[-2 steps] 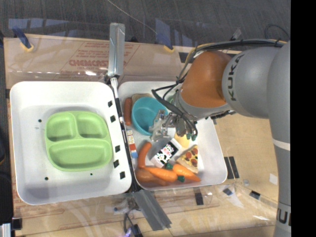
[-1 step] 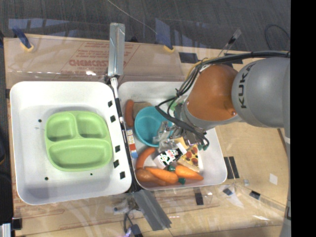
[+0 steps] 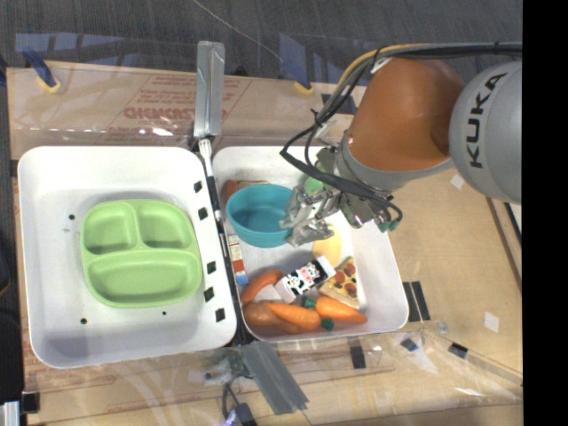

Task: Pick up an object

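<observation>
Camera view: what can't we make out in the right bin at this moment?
- Gripper: finger state unreadable, cables and wrist crowd it.
- Blue bowl: right rim covered by the gripper.
- Green item: mostly under the wrist, unidentifiable.
- Carrots: ends overlap, count unclear.

The grey arm (image 3: 488, 131) reaches in from the right, its orange band (image 3: 399, 114) above the wrist. Black cables loop around the wrist. The gripper (image 3: 306, 220) points down and leftward, hanging low at mid-scene.
</observation>
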`<state>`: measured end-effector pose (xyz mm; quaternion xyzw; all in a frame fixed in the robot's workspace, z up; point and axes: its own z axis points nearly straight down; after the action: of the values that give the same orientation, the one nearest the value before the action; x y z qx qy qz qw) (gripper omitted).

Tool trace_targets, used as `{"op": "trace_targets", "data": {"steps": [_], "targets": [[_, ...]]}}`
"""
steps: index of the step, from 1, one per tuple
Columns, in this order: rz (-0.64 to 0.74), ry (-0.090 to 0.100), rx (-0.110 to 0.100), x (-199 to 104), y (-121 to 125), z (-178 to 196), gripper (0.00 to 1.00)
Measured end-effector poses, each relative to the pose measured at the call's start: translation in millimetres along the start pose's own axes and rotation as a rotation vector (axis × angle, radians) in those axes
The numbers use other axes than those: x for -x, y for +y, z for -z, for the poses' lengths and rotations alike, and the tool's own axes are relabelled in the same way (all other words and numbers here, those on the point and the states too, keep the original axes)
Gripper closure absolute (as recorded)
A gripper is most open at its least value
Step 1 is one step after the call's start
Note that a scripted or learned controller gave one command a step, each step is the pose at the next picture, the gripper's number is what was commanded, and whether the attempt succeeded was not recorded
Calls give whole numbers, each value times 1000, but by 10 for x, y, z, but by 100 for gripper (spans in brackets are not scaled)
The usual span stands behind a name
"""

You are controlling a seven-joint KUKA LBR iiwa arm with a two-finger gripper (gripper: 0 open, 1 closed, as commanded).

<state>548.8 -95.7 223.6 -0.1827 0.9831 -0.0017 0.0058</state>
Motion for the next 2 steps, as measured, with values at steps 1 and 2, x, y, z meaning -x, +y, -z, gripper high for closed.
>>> {"op": "trace_targets", "data": {"steps": [1,2], "targets": [[297,12,8,-582,-242,-290,100],[302,7,5,-552,-234,-184,100]]}}
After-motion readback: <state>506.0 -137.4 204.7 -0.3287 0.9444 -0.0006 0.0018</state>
